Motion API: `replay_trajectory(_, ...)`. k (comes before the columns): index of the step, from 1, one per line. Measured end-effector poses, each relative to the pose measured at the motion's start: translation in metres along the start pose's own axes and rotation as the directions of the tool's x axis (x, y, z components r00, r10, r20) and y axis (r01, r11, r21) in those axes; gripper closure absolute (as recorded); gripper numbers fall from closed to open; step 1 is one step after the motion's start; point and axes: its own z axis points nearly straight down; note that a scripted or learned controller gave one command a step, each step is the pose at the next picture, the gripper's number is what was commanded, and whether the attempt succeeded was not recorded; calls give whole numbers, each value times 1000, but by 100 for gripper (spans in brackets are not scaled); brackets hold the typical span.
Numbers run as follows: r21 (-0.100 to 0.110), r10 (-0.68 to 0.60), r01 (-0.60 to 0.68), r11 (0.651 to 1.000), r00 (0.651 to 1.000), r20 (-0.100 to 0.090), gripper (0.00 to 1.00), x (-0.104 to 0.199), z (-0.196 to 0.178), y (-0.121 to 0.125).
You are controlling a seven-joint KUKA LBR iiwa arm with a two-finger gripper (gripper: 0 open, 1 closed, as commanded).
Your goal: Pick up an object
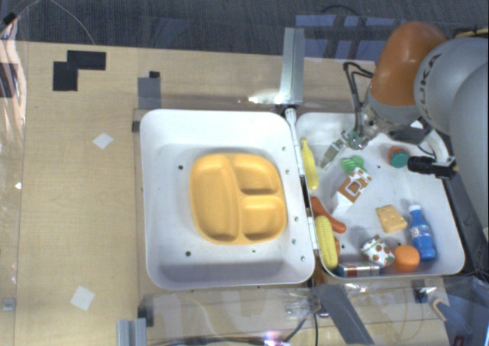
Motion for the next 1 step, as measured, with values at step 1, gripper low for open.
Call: replay_trajectory(1, -18, -96, 96, 995, 995, 20, 0, -68, -34, -85)
